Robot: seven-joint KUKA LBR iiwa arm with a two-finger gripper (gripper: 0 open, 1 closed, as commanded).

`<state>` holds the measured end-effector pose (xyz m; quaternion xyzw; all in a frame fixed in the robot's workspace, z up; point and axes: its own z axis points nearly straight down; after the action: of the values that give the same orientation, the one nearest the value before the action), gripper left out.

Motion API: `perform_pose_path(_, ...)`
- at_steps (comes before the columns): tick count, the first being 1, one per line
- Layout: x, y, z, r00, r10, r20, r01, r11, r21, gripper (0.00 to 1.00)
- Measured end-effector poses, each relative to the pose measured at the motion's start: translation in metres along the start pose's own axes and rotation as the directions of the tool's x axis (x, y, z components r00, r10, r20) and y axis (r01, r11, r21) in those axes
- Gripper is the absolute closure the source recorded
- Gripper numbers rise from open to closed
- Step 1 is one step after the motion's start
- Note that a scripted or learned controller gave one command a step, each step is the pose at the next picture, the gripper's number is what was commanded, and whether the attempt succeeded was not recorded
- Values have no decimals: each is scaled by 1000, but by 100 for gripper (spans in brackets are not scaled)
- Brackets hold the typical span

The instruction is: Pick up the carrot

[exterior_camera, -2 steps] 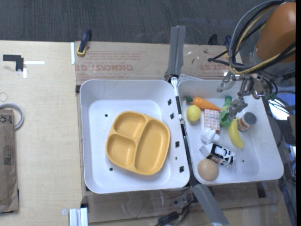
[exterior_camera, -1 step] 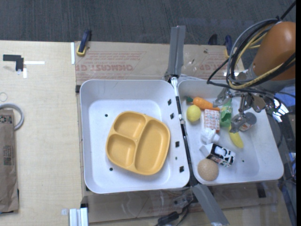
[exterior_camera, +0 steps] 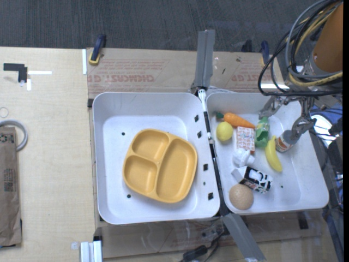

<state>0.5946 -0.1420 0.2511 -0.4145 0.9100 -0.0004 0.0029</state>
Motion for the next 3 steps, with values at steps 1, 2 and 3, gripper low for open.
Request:
perform_pose_path(1,-1,-1,-9,1000,6,5,-6,1000,2,100)
perform_pose_path(2,-2,-2,-19,1000,11,10,-11,1000,4,100)
perform_pose_path(3,-2,-2,-19,1000,11,10,-11,1000,3,0)
